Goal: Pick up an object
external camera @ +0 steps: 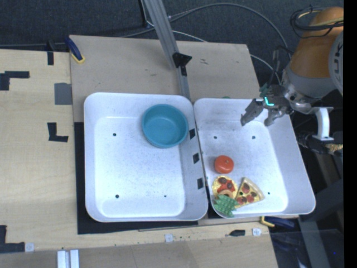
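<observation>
Approach step in hand, nothing grasped. The pincer (260,114) hangs spread wide and empty over the right bin's (295,166) far edge. The red tomato (224,163) lies mid-bin, pizza slices (239,191) near the front edge. Next move likely calls for travel forward and descent.

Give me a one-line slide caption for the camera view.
Open gripper above right bin holding tomato and pizza slices; blue bowl in left bin.

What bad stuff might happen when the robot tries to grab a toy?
The hand hangs open above the right bin's far end, apart from the toys.
1. The round red tomato might roll away.
2. The pizza slices lie flat, crowded in the near corner, so fingers may slip or bump the wall.
</observation>
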`<move>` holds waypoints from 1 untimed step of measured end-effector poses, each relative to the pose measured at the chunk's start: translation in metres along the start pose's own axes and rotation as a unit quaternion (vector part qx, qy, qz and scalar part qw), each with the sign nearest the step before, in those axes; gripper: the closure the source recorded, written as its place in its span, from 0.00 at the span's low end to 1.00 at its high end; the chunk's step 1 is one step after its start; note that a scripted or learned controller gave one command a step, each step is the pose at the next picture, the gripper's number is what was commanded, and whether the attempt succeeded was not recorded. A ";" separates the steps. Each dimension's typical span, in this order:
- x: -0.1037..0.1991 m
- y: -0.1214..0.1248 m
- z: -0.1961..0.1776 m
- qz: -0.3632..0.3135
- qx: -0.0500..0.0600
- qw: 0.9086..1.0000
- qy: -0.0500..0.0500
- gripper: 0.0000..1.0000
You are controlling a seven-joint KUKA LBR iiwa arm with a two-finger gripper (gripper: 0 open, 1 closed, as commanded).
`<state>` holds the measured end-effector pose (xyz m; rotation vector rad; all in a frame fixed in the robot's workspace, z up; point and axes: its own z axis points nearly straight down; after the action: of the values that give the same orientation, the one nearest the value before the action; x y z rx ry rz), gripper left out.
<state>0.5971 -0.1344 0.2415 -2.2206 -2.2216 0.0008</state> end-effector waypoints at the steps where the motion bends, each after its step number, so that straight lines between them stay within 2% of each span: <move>1: 0.000 0.000 0.000 0.000 0.000 1.000 0.000 0.00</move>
<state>0.5971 -0.1344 0.2416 -2.2206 -2.2216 0.0008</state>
